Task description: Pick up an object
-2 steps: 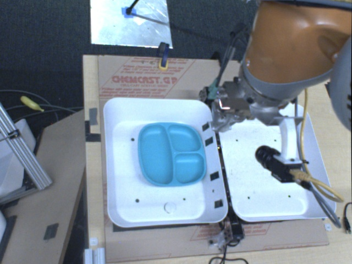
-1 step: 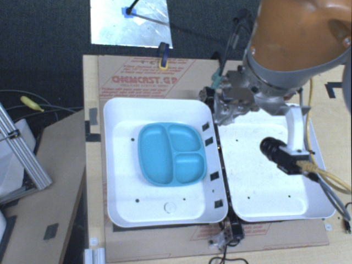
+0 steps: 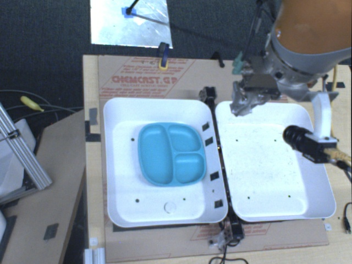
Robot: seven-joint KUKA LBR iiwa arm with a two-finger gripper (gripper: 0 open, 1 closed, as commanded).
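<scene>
A blue divided plate (image 3: 170,153) lies flat in the middle of the left bin (image 3: 118,147), while the hand (image 3: 242,104) hangs over the far left corner of the right bin (image 3: 308,202), well apart from it; we cannot tell how the hand is set. We judge the plate light, rigid and smooth, probably moulded plastic, hence slippery and too wide to span. We would take it by the raised outer rim or a divider ridge.
</scene>
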